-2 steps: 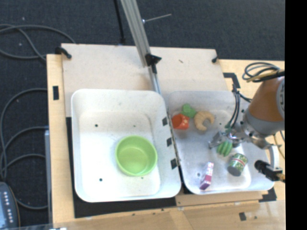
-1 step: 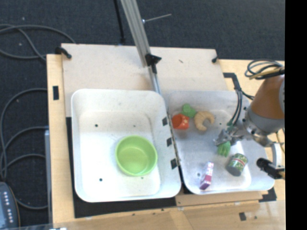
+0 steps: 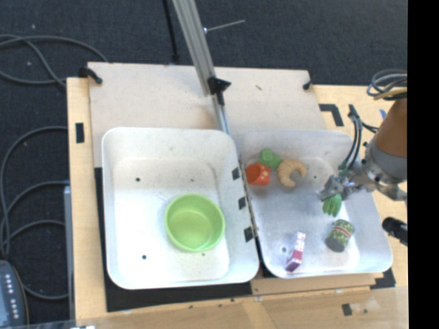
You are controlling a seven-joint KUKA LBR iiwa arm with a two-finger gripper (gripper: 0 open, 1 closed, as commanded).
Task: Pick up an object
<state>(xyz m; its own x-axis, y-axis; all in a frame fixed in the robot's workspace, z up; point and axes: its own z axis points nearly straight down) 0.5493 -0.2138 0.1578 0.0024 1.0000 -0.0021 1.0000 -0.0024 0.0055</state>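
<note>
Green and ridged, a small toy (image 3: 333,205) hangs just under the gripper (image 3: 334,192) over the right bin (image 3: 312,146), near its right side. The gripper seems to pinch the toy's top, but at this size I cannot tell whether it is truly clamped or only touching. The toy looks like moulded plastic or rubber, finger-like in its lobes; I judge it light and a little springy, best taken across its narrow upper end, where the lobes join.

Below it lies a grey-green rounded lump with a red patch (image 3: 339,234), likely soft and light too. A pink-and-white carton (image 3: 295,251) stands tilted near the bin's front edge: stiff card, flat faces, easy to pinch across. Further back sit a red tomato-like ball (image 3: 258,175), smooth and apt to roll, a green piece (image 3: 269,158) touching it, and a tan croissant shape (image 3: 291,172), matt and curved. In the left bin (image 3: 130,149) rests a lime-green plastic bowl (image 3: 195,223), glossy and thin-walled.
</note>
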